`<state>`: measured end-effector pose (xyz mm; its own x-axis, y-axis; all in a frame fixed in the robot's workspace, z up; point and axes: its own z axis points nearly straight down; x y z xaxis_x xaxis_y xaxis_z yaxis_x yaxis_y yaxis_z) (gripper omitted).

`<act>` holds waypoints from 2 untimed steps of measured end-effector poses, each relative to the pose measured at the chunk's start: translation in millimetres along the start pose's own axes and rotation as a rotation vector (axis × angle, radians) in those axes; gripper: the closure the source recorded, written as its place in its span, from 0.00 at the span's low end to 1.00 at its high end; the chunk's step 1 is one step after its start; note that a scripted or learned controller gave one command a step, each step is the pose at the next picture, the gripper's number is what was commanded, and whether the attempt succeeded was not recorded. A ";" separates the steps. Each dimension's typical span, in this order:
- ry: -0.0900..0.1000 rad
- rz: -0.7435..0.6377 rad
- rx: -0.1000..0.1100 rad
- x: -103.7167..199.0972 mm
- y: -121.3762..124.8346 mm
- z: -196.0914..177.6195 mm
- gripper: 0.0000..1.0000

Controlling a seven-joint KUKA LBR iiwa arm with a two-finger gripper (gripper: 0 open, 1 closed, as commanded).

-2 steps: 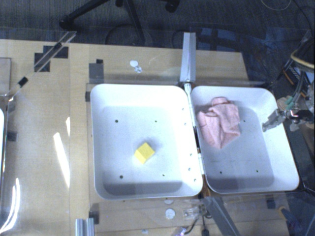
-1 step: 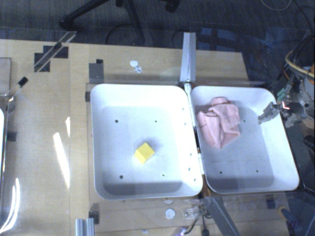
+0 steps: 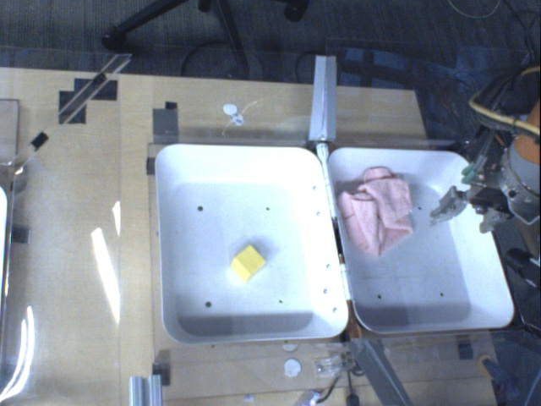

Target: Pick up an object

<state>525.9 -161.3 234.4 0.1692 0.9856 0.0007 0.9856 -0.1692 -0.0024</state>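
Note:
A crumpled pink cloth (image 3: 378, 210) lies in the left half of the right bin (image 3: 439, 311). A small yellow block (image 3: 248, 263) sits near the middle of the left bin (image 3: 194, 311). My gripper (image 3: 467, 212) hangs over the right bin's right side, to the right of the cloth and apart from it. Its fingers (image 3: 445, 205) stand open with nothing between them. The grey arm with its orange band (image 3: 526, 149) comes in from the right edge.
A metal divider post (image 3: 324, 100) stands behind the seam between the two bins. The wooden bench (image 3: 76, 227) stretches out to the left. Cables and the arm's body crowd the right edge by the right bin's rim.

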 end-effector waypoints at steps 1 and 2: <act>0.000 -0.163 0.001 46.5 11.2 87.4 0.00; -0.003 -0.385 -0.018 55.0 43.7 142.8 0.00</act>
<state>577.9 -114.3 91.6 -0.2135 0.9769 -0.0052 0.9768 0.2136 0.0147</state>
